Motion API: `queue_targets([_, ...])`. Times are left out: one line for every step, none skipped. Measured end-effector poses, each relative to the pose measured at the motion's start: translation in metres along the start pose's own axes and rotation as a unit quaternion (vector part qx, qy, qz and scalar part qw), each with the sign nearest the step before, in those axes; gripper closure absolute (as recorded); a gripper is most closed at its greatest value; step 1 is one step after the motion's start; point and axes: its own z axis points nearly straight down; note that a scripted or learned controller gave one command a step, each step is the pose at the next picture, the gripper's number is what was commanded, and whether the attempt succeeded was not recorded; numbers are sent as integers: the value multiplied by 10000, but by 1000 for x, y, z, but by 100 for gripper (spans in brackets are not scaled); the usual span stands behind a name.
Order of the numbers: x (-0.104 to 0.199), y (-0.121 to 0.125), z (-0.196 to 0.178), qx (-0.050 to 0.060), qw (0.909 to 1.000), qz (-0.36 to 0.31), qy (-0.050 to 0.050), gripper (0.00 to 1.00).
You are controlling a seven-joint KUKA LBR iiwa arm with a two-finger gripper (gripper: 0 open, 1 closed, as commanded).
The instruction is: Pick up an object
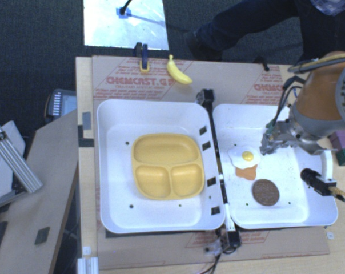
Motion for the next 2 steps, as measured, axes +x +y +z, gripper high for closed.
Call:
queue_targets([0,2,-52,0,10000,-12,1,100])
queue_targets([43,18,-47,15,10000,-32,12,100])
